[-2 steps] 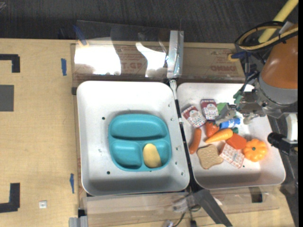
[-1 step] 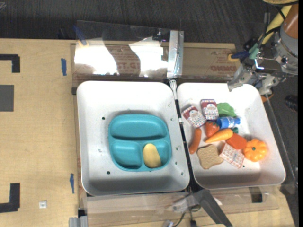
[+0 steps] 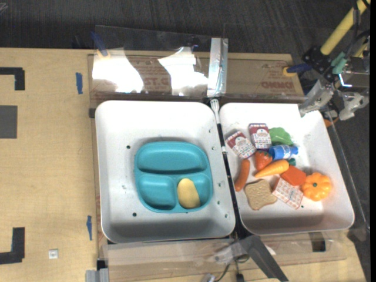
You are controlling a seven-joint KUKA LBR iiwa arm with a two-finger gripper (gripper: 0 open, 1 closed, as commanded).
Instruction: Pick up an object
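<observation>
Two carrots (image 3: 271,168), two cartons (image 3: 259,136), one pumpkin (image 3: 317,185).

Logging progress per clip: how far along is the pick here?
Done: a yellow potato already lies in the teal tray in the left bin. In hand: nothing visible; the gripper sits at the right bin's far corner, above the pile. Left: the pumpkin, carrot and bread slice lie unpicked.

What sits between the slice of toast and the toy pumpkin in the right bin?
In the camera view, a small red-and-white patterned packet lies between the toast slice and the orange pumpkin, below an orange-red piece.
</observation>
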